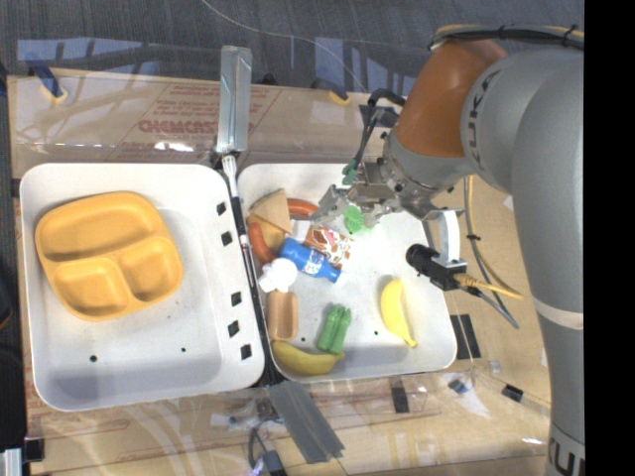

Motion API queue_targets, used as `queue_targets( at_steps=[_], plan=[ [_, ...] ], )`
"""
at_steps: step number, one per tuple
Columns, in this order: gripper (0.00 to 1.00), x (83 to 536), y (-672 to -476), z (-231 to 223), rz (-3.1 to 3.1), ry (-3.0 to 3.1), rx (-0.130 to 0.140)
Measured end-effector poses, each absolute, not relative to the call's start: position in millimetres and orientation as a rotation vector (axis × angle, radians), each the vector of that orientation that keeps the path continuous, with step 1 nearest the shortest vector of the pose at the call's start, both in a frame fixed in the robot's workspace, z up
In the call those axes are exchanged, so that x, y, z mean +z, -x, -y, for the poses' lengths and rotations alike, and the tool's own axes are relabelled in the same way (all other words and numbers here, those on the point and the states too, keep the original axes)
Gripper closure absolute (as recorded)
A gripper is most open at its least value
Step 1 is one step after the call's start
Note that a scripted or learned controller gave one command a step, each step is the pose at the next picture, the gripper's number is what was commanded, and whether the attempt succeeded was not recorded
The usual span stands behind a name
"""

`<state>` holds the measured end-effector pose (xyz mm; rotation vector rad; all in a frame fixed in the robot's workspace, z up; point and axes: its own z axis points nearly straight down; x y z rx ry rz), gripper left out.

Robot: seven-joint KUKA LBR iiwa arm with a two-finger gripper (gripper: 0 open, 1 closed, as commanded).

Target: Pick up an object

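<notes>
Going left to right: a yellow plastic divided tray is sitting alone in the left white bin. The right white bin is holding the toy food pile: blue bottle, green pepper, yellow banana. The claw is hovering over the pile's top edge, carrying nothing I can see; can't tell if it's spread or closed. Looks like the approach step, so next it's needing a clean descent onto one item. Brown counter underneath, dark floor beyond.

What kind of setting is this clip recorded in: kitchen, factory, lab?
Most likely a robotics lab bin-picking bench: two white bins sit on a taped cardboard surface, toy food such as a banana fills the right one, and the gripper hangs above it.
</notes>
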<state>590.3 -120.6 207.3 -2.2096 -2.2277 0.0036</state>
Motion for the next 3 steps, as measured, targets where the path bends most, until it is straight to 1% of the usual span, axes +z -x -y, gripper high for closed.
queue_targets(
  at_steps=[1,2,3],
  plan=[
    [0.00,116,-579.8,112,2.289,2.183,-0.022],
    [0.00,109,-534.8,114,2.327,2.171,-0.038],
    [1.00,125,-538.7,114,2.339,2.170,-0.047]
  ],
)
